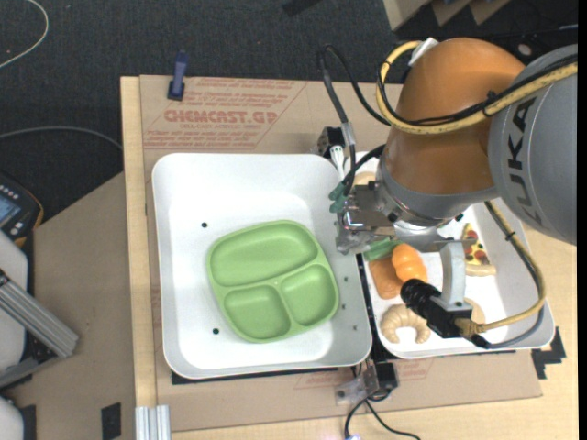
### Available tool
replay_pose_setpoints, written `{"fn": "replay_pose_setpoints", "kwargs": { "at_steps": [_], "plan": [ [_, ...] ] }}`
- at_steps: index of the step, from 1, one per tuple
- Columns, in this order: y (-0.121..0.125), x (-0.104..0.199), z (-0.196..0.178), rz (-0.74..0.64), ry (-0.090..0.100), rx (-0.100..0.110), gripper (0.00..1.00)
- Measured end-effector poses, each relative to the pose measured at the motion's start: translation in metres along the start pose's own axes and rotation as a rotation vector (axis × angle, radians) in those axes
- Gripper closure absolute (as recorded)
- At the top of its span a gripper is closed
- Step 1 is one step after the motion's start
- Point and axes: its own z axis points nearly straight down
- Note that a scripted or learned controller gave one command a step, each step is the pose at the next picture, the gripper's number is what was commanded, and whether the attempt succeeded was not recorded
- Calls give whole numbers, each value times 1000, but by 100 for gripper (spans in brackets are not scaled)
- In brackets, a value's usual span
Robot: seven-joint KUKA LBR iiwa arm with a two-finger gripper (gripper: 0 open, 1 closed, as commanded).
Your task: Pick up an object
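The arm's big orange band and grey wrist hang over the right bin (514,333). Under them, my gripper (363,235) reaches down at that bin's left rim, close to the divider between the two bins. Just below it lie an orange rounded toy (406,264) and a bit of green (382,247). A tan croissant (404,322) sits at the bin's front, and a pizza-slice toy (475,250) lies to the right. The wrist hides much of the right bin.
A green three-compartment plate (271,279) lies in the left bin (183,209). A black cable fitting (433,306) crosses the right bin above the croissant. Cables loop around the wrist. A cardboard sheet (220,113) lies under both bins.
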Motion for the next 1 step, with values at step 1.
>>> {"fn": "replay_pose_setpoints", "kwargs": {
  "at_steps": [1],
  "plan": [
    [0, 0, -10, 0, 0, -2, 100]
  ]
}}
